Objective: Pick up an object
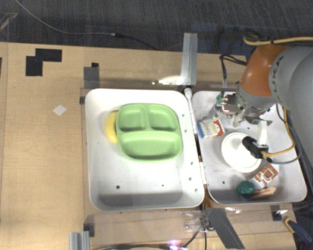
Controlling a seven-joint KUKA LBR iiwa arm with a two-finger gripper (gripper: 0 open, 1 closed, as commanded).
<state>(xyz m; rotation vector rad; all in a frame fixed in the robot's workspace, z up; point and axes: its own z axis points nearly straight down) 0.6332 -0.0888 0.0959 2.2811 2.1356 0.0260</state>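
Little carton (211, 128): it lies in the right bin (297, 189), just below and a bit to the left of the fingers (228, 106). It is the thing nearest to them, so it looks like the best one to grab.
Carton's shape: a small flat box, white with orange and blue print. Its long side runs left to right, tipped a little.
Fingers: they hang low over the top part of the right bin, on the grey arm (297, 82) with the orange band. It is too hard to tell if they are apart or together. Nothing can be seen between them.
Next move, a guess: the fingers would need to go down and a bit left, and close across the carton's short side.
White bowl (239, 152): round, smooth and shiny, further below the fingers, close to the carton.
Green ball (245, 188): small and round, far below the fingers, next to a tan stick (265, 192).
Green plate (148, 130): smooth plastic with three parts, well to the left of the fingers in the left bin (101, 186).
Counter (41, 155): pale wood.
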